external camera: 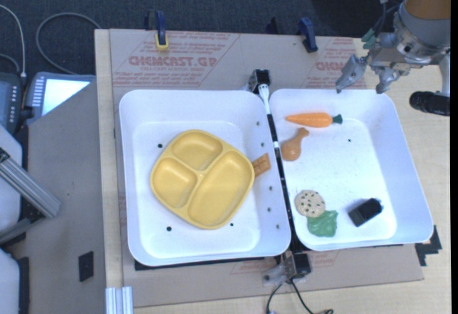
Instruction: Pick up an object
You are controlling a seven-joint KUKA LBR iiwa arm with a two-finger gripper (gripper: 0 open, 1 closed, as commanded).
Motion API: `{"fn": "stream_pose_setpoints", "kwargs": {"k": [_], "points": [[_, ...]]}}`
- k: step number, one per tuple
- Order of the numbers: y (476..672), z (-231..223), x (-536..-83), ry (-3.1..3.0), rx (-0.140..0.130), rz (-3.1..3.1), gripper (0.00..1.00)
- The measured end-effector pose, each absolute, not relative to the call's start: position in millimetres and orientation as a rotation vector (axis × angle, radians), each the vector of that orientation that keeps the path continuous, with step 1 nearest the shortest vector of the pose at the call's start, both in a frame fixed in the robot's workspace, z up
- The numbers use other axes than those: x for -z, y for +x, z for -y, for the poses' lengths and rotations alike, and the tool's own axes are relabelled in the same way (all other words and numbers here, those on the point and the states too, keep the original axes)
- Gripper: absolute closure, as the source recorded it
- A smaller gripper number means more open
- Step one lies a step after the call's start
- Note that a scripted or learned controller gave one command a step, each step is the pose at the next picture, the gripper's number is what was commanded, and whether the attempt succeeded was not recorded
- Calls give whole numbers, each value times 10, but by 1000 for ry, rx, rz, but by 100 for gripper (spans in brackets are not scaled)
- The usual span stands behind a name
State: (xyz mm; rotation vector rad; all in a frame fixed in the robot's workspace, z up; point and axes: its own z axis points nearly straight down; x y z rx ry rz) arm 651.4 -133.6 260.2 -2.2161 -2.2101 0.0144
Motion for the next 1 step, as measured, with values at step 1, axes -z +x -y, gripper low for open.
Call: {"fn": "stream_pose_setpoints", "kwargs": {"k": [1], "points": [[6533, 1331, -2693, -2221, -1, 2221, 0]]}}
